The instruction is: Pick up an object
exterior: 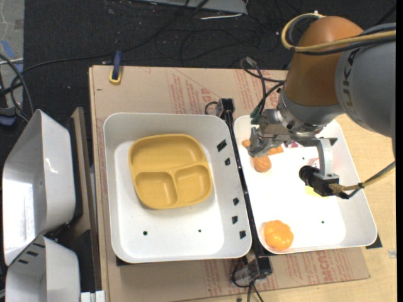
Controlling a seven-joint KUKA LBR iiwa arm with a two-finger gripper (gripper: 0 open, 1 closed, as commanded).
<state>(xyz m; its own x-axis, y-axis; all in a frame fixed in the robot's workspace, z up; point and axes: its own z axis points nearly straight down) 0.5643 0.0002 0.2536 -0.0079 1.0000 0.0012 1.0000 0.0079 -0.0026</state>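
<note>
We see the grey arm (352,74) with its orange band reach in from the right and hang over the upper part of the right bin (359,225). Its end effector (267,145) points down near that bin's upper left corner, and we cannot tell how it is set. Just below it lies a small orange object (262,163), close to the bin's left wall; a second bit of orange (276,148) shows right beside the metal of the end effector, though we cannot tell whether the two touch or whether anything is gripped. A rounder orange-yellow object (278,234) rests near the bin's lower left corner, well apart from the arm. A black fitting (317,179) on a cable hangs over the middle of the right bin, with a bit of yellow (313,190) showing just beneath it. In the left bin (119,231) we see a yellow divided tray (170,170) with three compartments, lying flat near the middle. Both bins sit side by side on the counter (157,83), which is covered with brown cardboard, and cables trail across the dark floor (56,24) beyond it.
</note>
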